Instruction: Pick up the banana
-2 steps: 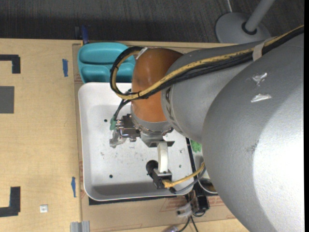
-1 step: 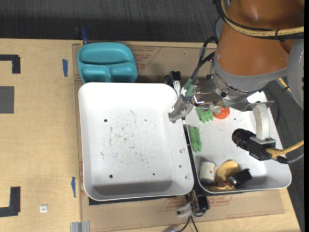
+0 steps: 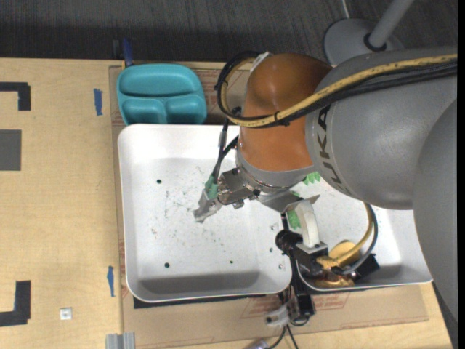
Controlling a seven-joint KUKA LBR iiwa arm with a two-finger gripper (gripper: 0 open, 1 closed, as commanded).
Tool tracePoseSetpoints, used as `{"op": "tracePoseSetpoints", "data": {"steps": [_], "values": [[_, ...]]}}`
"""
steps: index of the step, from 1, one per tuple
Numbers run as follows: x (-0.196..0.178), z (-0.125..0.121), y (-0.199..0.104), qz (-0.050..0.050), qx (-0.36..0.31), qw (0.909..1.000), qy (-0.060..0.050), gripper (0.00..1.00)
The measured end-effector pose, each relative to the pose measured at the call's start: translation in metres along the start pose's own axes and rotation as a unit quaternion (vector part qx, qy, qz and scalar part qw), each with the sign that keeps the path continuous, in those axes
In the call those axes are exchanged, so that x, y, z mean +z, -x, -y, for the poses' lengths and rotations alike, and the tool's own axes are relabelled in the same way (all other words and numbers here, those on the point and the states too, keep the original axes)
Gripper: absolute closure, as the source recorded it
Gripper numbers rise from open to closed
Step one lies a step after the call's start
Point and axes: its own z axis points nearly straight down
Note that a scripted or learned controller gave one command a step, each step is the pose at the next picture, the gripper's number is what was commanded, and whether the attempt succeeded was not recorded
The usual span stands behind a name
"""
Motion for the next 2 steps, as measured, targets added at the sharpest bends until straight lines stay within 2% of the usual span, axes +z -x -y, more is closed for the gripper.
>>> {"op": "tracePoseSetpoints", "data": {"steps": [1, 2], "values": [[0.159, 0.005, -0.03, 0.0, -0.042, 0.9991, 0.0, 0.0], [0.149, 0.004, -0.032, -0.002, -0.042, 0.9991, 0.002, 1.0]]}}
